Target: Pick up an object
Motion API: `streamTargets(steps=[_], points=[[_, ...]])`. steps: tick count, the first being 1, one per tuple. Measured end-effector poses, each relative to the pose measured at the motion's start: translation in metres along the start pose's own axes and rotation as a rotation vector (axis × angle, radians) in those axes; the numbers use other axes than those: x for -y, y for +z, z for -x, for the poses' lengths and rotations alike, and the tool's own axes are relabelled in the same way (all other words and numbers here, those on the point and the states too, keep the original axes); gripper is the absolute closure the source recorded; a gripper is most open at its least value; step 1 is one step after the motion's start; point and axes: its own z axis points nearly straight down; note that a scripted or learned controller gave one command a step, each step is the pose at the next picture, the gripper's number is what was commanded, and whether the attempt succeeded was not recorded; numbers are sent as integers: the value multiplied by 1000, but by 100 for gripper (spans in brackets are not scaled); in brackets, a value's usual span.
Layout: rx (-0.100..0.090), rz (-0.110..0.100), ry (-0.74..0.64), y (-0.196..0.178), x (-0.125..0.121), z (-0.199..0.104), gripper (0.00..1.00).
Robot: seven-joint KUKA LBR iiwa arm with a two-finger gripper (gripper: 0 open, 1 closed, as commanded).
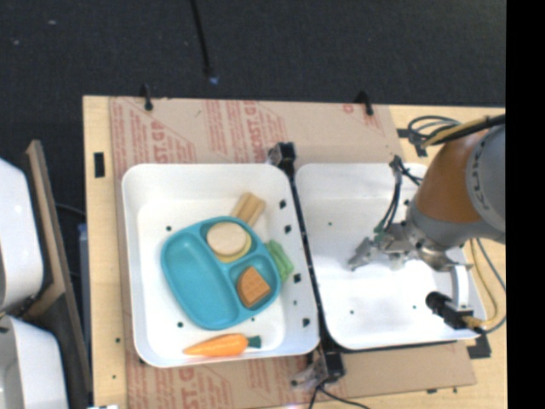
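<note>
Two shallow white plastic bins sit side by side on the bench. The left bin (pixel 140 228) holds every candidate object; the right bin (pixel 375 322) has only the arm's two-finger gripper (pixel 368 254) over its floor, well apart from all of them. Whether the jaws stand wide or narrow cannot be told.

Contents of the left bin: a teal compartmented toy tray (pixel 204 284), carrying a round tan disc (pixel 228 239) in its upper compartment and a brown bread-like piece (pixel 254 286) in its lower right one. A tan wooden block (pixel 248 207) lies just above the tray, a green piece (pixel 282 261) at its right edge, and an orange toy carrot (pixel 217 345) below it, apart.

Judgement: the carrot looks light, rigid, smooth; gripping across its mid-body seems best. It may roll.
</note>
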Motion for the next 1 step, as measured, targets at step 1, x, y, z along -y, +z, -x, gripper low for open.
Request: streamTargets(steps=[1], points=[[2, 12, -29, -53, -8, -2, 0]])
